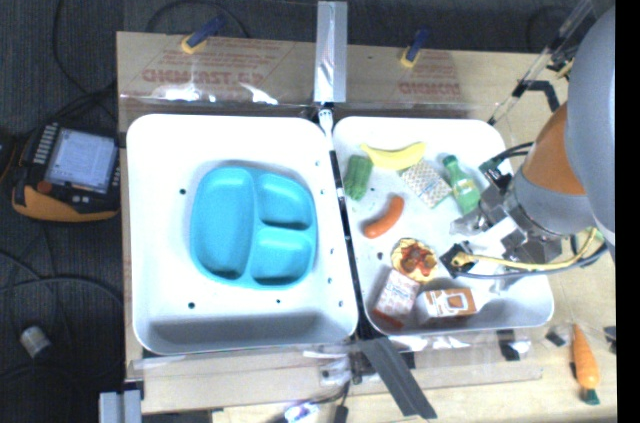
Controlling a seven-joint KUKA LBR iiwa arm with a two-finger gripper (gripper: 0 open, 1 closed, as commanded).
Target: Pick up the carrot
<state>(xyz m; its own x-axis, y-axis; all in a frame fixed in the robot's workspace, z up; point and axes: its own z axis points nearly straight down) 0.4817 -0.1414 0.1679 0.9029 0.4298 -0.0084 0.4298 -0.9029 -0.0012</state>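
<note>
Approach step, gripper over right bin, cannot tell if spread; next needs reaching carrot on worktop outside that bin.

Unreadable red print on cardboard

camera view | fixed above bench | faces down, slanted | moderate range | arm enters right

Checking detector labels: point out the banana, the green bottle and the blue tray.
banana (393, 154), camera view, middle of its curve.
green bottle (462, 187), camera view, on its body.
blue tray (222, 216), camera view, floor of its large left compartment.
</note>
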